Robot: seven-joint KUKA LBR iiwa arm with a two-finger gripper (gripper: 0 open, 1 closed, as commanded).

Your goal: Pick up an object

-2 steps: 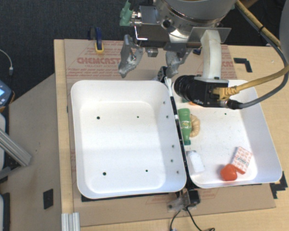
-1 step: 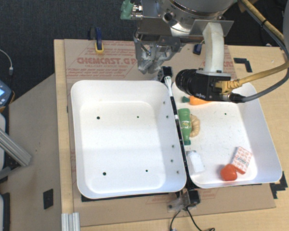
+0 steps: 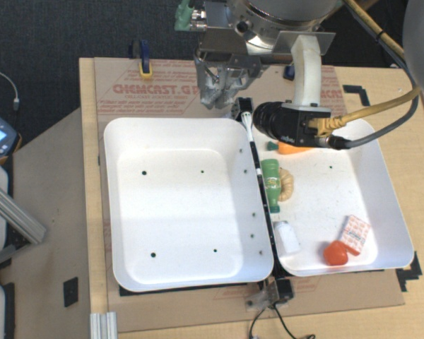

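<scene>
Presently the gripper (image 3: 222, 90) is seen raised beyond the far edge of the left bin (image 3: 127, 147); whether anything is gripped cannot be told. Candidates lie in the right bin (image 3: 381, 189): a green bottle (image 3: 271, 182) along its left edge, a red ball (image 3: 336, 253) near its front edge. An approach is judged pending; descent over one object is required.

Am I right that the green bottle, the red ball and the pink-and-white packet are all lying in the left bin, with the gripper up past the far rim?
Not quite: the bin is wrong. The camera view shows the green bottle, the red ball and the pink-and-white packet lying in the right bin, not the left bin. The gripper is indeed up past the far rim.
</scene>
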